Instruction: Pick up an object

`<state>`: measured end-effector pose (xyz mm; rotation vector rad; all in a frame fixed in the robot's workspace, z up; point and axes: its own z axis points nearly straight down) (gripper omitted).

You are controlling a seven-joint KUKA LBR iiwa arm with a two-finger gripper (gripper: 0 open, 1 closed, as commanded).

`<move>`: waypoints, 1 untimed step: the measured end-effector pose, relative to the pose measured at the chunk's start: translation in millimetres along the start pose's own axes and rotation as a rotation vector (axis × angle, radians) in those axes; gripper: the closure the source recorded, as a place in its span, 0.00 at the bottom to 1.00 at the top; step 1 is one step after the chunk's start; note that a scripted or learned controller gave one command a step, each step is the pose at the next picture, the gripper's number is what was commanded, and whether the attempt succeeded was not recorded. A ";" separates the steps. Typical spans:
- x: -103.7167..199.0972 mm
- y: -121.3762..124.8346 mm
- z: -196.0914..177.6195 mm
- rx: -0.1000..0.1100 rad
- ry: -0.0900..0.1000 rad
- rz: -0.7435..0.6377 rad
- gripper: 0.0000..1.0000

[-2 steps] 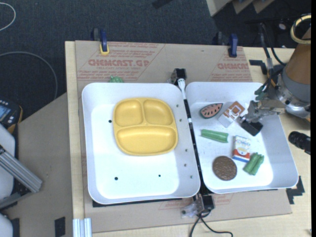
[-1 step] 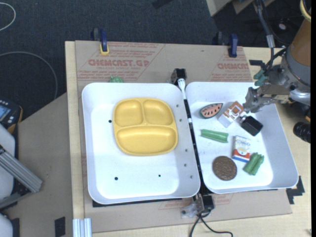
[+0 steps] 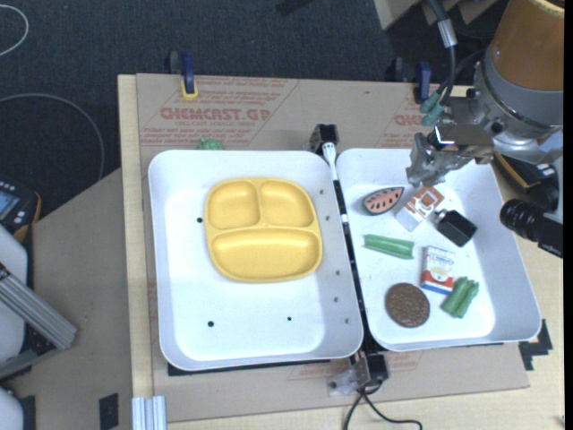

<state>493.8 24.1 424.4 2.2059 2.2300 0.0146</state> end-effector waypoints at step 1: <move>47.0 -13.9 -10.9 0.005 -0.001 0.004 1.00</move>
